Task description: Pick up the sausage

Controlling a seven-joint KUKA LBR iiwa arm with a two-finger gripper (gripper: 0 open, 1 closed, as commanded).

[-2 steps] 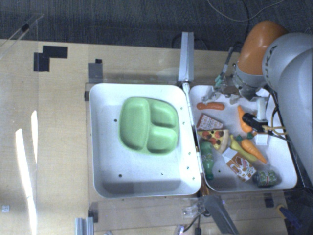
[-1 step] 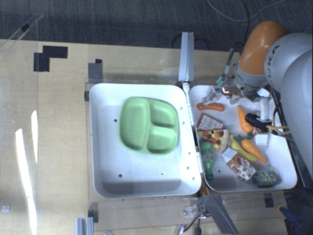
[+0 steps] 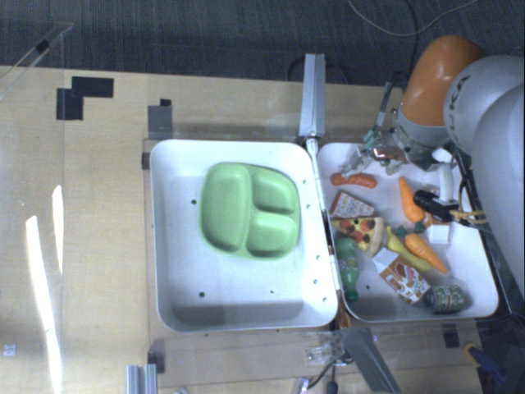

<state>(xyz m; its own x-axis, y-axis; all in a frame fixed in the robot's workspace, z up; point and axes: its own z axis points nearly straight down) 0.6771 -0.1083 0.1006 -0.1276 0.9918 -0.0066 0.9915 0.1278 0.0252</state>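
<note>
Nearest the lens: small dark green-patterned item (image 3: 447, 299) at the 5 o'clock corner of the right bin (image 3: 484, 302), printed card packet (image 3: 405, 279) just beside it at its 9 o'clock. Carrot (image 3: 427, 253) and yellow piece (image 3: 402, 245) lie together mid-bin, pizza slice toy (image 3: 363, 231) at their 9 o'clock, green bottle-like item (image 3: 349, 268) along the bin's left wall. Orange piece (image 3: 409, 201) sits at 12 o'clock from the carrot. Sausage (image 3: 356, 180): orange-red, lying flat near the bin's 11 o'clock corner, nothing gripping it. Gripper (image 3: 379, 148) hangs just at 1 o'clock from the sausage, near the bin's far rim; fingers too small and cluttered to read, can't tell open or closed. Arm (image 3: 459, 80) comes in from 3 o'clock, orange band above the wrist. Left bin (image 3: 172, 302) holds a green three-compartment tray (image 3: 250, 209), roughly centred
</note>
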